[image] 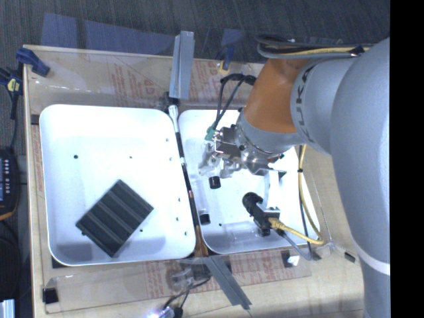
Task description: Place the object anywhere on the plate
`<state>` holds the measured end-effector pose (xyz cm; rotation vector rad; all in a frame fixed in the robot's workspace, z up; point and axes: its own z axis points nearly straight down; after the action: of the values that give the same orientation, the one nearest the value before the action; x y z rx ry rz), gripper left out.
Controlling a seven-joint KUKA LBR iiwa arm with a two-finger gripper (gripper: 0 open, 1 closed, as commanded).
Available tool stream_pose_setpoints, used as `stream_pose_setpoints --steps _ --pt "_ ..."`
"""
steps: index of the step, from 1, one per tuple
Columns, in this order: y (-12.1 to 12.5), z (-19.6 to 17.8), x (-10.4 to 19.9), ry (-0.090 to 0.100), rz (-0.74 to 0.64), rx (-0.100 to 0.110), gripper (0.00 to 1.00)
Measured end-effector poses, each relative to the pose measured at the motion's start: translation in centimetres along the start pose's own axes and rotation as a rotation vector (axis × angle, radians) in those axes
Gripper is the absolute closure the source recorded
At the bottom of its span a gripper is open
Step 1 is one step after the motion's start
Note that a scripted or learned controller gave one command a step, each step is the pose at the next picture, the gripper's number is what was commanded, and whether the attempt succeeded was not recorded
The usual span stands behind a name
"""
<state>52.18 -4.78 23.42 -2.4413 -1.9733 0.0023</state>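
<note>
Bulky grey arm (344, 131) with orange band (275, 101), black and yellow cables, metallic wrist.

Grey KUKA arm (344, 111) entering from the frame's right, orange band uppermost, wrist angled down-left; gripper (215, 161) at centre frame, pointing toward the lower left.

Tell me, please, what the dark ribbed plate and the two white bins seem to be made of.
The plate looks like matte dark plastic or rubber: parallel ridges, no shine. The left bin and the right bin look like smooth glossy white plastic, with rounded moulded corners, though coated metal is possible.
</note>
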Motion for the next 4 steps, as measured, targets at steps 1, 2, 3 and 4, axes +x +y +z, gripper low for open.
stream_pose_setpoints --steps 1,2,3,4 --pt "-6.3 0.1 7.6 -0.002 0.011 0.004 1.0" --pt "-2.8 -4.3 13.4 -0.002 -0.604 -0.001 1.0" --pt "-8.3 2.5 19.0 -0.003 -0.372 0.004 1.0" --pt "-9.0 -16.7 19.9 -0.001 -0.686 -0.003 1.0"
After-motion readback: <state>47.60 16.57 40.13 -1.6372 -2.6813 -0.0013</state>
